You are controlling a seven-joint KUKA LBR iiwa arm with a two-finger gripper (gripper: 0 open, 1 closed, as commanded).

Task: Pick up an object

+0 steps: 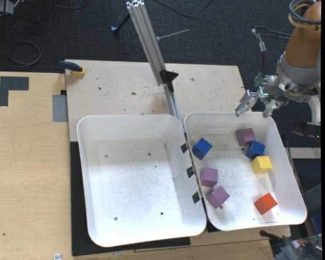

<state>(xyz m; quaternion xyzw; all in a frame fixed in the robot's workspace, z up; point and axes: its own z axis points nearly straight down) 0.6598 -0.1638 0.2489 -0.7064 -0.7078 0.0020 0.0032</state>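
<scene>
Blocks lie scattered in the right bin [292,199], loose and apart, so any one allows a clean grab. Hand [255,106] hovers open and empty over the bin's far edge, nearest the purple block [245,136].

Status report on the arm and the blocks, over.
Gripper open, empty, above the right bin's far rim. Seven blocks in that bin, untouched. Nearest: purple block. Nothing in the way.

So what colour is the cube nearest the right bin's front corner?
Orange-red cube, clearest in the camera view.

Two bins [92,140]; seven blocks [202,148], three purple.
</scene>
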